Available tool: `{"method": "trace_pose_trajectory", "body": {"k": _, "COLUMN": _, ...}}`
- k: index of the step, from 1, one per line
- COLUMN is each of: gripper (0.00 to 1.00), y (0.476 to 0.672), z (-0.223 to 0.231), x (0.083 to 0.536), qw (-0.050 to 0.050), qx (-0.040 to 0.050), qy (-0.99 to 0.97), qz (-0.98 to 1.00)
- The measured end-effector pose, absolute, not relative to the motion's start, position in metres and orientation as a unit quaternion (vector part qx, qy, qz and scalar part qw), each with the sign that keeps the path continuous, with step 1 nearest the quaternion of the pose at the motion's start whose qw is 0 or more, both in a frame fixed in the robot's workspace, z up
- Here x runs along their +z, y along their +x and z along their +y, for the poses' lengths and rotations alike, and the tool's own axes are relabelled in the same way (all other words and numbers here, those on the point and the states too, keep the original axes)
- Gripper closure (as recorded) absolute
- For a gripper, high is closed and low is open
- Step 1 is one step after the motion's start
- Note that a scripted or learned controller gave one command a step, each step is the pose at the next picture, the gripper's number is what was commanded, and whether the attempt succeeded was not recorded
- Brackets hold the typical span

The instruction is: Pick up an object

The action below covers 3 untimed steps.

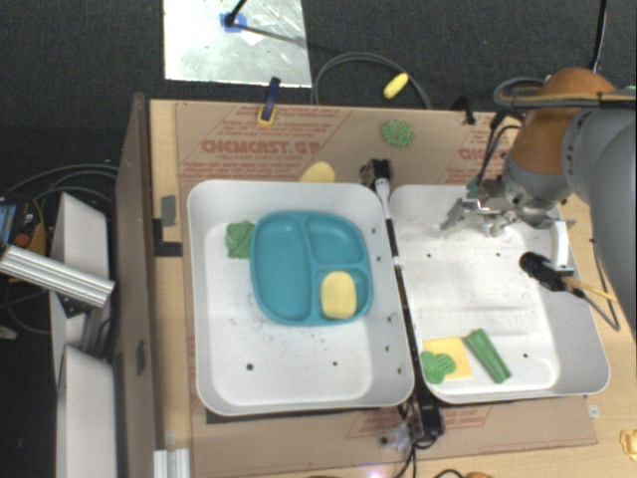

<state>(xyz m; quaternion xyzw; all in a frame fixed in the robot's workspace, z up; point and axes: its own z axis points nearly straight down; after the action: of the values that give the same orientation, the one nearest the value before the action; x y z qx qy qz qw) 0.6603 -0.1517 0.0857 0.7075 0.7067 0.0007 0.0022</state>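
My gripper hangs over the far part of the right bin, its metal fingers spread open with nothing between them. At that bin's near edge lie a green stick, a flat yellow piece and a small green round piece, all well in front of the gripper. In the left bin sits a blue divided plate with a yellow lump in its near right compartment. A green leafy piece lies against the plate's left side.
Behind the bins, on the cardboard, rest a yellow piece and a green round piece. A black-handled tool lies at the far end of the ridge between the bins. The grey arm fills the right side.
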Motion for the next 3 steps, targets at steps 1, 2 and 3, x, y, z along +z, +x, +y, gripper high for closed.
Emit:
{"method": "trace_pose_trajectory", "body": {"k": 1, "gripper": 0.00, "y": 0.569, "z": -0.168, "x": 0.115, "qw": -0.002, "qx": -0.0012, "qy": 0.708, "qz": 0.706}}
{"method": "trace_pose_trajectory", "body": {"k": 2, "gripper": 0.00, "y": 0.580, "z": -0.188, "x": 0.267, "qw": 0.009, "qx": 0.0038, "qy": 0.706, "qz": 0.708}}
{"method": "trace_pose_trajectory", "body": {"k": 3, "gripper": 0.00, "y": 0.609, "z": -0.114, "x": 0.107, "qw": -0.005, "qx": -0.0012, "qy": 0.703, "qz": 0.711}}
